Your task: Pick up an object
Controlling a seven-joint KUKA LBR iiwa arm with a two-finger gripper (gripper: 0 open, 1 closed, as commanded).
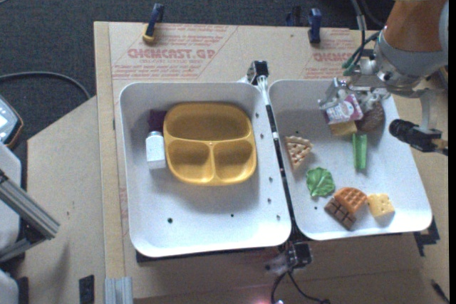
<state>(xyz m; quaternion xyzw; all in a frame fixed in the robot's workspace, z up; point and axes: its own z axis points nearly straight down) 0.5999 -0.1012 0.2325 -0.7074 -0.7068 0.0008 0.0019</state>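
Where the right bin (420, 185) reaches its far side, a small pink-and-white packet (342, 109) is seen directly under the gripper (347, 91), with a yellow block (343, 128) touching its near edge and a dark brown lump (372, 117) just to its right. Whether the packet is clamped cannot be told, and the state of the pincer cannot be told either, since it is blurred against the packet. A green stick (360, 151) is laid nearer, just beside the brown lump. A pizza slice (298, 150) is placed near the bin's left wall, a green leaf (320, 182) nearer still, and a waffle (346, 206) and a cheese wedge (380, 205) are set side by side at the near edge. The arm (417, 18) is extended in from the right. In the left bin (185, 231), a yellow divided plate (210, 142) is centred, with a white bottle (155, 150) touching its left edge and a dark purple item (157, 117) just beyond the bottle.
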